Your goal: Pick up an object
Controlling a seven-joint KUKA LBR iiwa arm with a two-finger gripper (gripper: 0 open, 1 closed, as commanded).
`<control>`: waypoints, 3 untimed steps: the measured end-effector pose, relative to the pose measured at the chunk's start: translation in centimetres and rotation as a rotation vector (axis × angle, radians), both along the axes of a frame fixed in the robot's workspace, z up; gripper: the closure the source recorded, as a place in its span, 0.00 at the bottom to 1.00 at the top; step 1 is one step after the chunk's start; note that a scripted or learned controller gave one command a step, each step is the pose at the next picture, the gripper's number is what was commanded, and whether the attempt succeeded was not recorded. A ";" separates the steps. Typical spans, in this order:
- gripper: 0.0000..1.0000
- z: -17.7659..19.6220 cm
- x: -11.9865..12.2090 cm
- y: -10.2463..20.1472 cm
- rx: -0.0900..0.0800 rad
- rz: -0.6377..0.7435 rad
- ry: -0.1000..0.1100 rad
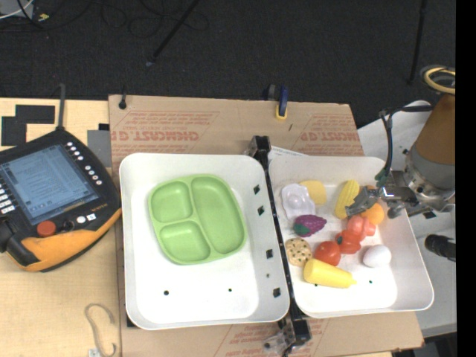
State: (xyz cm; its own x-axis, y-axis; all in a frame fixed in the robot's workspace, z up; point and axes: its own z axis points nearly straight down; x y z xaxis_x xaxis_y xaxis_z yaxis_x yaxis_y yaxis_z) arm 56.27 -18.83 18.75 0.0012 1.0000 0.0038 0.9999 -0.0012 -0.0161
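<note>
The right bin holds several toy foods: a yellow corn cob, a yellow piece, a white piece, a purple piece, a cookie, a red tomato, a red piece, an orange piece, a white egg and a yellow cone. My gripper reaches in from the right. It hangs low over the bin's far right part, just above the orange and red pieces and beside the corn.
The left bin holds a green three-compartment tray. A teach pendant lies on the bench to the left. A blue clamp sits on the cardboard's far edge. The arm's cables run along the right bin's right side.
</note>
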 end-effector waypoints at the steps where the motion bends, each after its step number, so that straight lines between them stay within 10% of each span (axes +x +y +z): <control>1: 0.00 0.8 0.3 0.0 -0.002 0.002 -0.013; 3: 0.00 -10.3 -0.3 0.5 -0.002 0.004 -0.011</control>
State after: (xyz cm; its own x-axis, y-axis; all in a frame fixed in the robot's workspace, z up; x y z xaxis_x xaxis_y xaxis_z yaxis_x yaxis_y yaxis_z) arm 55.94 -18.36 8.49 -0.0027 1.0000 0.0018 1.0000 0.0027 -0.0054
